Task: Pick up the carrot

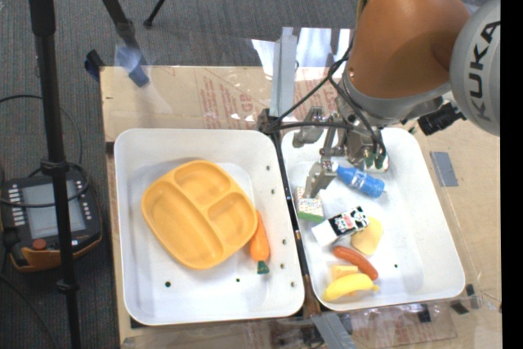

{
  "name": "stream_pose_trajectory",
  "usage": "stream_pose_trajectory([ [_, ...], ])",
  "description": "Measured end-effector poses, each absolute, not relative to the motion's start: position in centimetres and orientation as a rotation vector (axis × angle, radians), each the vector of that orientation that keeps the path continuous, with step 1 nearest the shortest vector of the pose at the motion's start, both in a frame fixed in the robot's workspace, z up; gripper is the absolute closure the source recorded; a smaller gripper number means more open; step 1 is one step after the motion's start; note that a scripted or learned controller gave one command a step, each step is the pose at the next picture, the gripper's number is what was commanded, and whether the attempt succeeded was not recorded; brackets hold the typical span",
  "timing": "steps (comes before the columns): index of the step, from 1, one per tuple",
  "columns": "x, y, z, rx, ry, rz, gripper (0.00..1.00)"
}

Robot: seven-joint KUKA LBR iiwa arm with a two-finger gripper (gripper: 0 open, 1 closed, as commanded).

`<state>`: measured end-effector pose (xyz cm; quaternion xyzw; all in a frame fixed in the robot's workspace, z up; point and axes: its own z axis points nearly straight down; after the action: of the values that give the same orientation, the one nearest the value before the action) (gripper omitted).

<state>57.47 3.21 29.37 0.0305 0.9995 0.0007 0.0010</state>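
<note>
The carrot (260, 239) is a small orange piece with a green tip. It lies in the left bin (135, 151), against the right edge of a yellow divided plate (198, 212). My gripper (343, 166) hangs over the upper left part of the right bin (437, 217), just above a blue bottle (362, 181). It is well to the upper right of the carrot, across the wall between the bins. I see nothing held in it.
The right bin also holds a black-and-white carton (346, 223), a green-and-white block (309, 210), a red sausage (355, 260), a banana (350, 287) and a pale yellow piece (369, 238). A tripod leg (49, 94) stands to the left.
</note>
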Motion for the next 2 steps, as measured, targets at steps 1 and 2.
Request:
stream_pose_trajectory([
  [1,49.4,4.4,18.6,0.104,3.144,0.002,0.00],
  [2,54.1,1.3,18.6,0.048,3.142,0.002,0.00],
])
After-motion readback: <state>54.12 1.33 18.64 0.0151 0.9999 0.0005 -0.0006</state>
